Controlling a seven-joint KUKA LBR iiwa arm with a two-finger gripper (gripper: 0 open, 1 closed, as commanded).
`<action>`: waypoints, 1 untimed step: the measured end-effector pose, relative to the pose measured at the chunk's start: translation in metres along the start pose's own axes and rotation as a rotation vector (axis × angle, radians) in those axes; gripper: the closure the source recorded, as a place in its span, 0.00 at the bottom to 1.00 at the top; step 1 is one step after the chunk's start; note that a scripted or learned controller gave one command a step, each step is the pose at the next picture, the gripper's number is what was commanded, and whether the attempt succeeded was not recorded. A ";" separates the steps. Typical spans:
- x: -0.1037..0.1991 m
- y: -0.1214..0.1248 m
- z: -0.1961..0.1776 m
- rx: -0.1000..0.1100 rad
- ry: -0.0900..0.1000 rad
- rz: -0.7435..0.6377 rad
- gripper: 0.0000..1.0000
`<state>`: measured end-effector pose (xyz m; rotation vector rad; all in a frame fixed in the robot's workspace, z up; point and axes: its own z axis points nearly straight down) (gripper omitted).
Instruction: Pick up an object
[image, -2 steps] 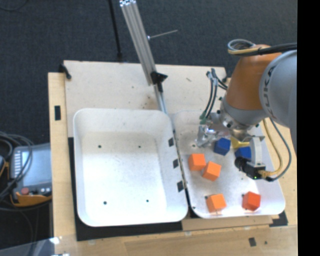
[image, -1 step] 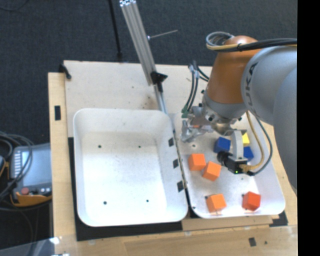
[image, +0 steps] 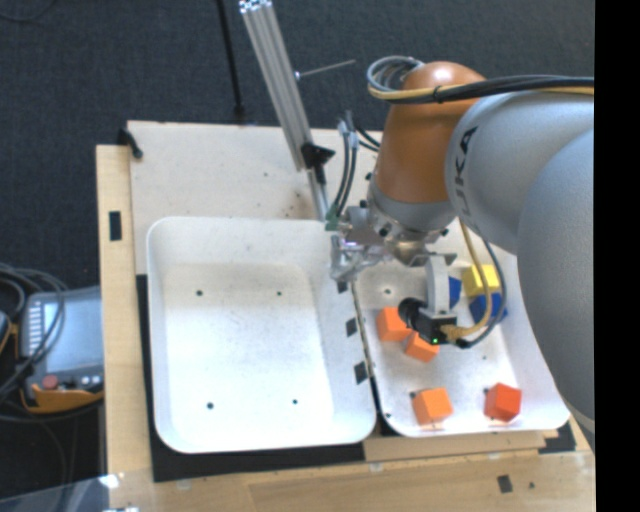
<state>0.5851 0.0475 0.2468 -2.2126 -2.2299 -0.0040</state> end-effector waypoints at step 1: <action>0.046 0.002 -0.001 0.000 -0.001 0.001 1.00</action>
